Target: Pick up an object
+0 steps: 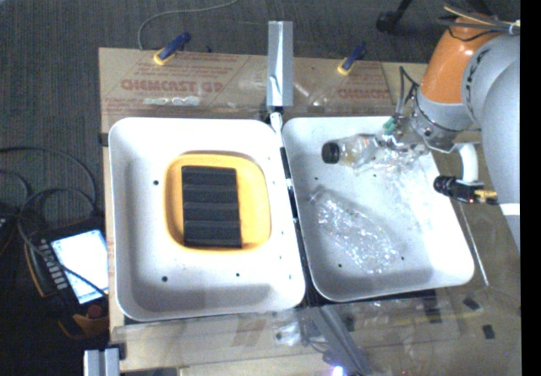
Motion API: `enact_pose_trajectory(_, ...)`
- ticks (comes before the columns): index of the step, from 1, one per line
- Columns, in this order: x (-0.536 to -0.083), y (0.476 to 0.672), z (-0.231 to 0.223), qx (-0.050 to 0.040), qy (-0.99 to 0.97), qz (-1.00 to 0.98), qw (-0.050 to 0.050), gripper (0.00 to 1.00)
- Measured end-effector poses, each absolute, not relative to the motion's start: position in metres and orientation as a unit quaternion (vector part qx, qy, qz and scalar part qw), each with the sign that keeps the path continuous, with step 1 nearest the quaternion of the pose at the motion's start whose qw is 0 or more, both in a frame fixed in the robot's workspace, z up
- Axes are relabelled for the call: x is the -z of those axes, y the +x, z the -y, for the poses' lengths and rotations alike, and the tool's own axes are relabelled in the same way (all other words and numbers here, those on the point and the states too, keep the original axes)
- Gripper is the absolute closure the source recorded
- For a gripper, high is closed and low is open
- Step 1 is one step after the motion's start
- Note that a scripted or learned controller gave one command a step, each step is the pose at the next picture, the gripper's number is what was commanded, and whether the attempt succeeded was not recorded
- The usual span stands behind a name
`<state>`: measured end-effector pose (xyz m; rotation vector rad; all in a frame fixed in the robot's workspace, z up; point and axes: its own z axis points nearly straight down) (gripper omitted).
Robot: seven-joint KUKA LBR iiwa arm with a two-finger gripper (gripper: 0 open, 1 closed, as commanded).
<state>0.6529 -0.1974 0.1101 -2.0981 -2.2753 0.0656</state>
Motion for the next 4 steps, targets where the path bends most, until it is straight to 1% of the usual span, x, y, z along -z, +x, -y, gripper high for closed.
enact_pose_trajectory(1,-0.108,0.653,0.214,-0.0094,-0.662,0.749,0.034,0.00)
enact_pose_trajectory(2,-0.147,0.613,0.222,0.0003,-0.666,0.746,0.001,0.00)
enact_pose_trajectory(3,-0.129,0.659,0.197,-0.0109,-0.599,0.800,0.010,0.00)
enact_pose_trajectory(4,-0.106,0.660,0.218,-0.0112,-0.592,0.805,0.015,0.00)
